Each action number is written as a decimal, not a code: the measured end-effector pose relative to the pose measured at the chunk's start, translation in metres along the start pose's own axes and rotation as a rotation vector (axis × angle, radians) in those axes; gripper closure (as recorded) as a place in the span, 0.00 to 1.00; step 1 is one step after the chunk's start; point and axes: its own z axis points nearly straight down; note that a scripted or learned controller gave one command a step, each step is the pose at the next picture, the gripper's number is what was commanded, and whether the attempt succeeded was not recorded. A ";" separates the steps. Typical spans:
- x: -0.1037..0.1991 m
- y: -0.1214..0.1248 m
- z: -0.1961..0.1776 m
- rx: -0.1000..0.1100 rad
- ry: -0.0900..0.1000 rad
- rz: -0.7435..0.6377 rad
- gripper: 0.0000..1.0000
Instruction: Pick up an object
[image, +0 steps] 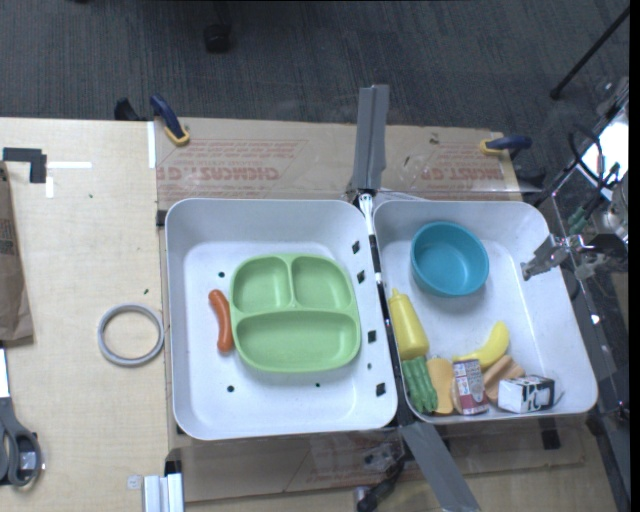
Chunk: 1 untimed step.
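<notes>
The right bin (540, 330) holds a blue bowl (450, 258) at its back. A yellow bottle (408, 324), a banana (491, 343), a green ridged piece (419, 384), a small red can (469, 386), an orange piece (498, 370) and a white box with black print (526, 394) crowd its front. In the left bin (195, 330) lies a green divided plate (296, 311) with an orange-red sausage (221, 320) beside it. My gripper (540, 262) hangs over the right bin's right rim, apart from every object, with nothing seen in it.
A grey ring (130, 333) lies on the bench left of the bins. Scissors (18, 455) sit at the lower left edge. Blue and yellow clamps (170, 118) hold the cardboard behind the bins. A metal bar (371, 135) stands between the bins at the back.
</notes>
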 end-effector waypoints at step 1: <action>-0.002 -0.064 0.096 0.000 0.001 -0.143 0.00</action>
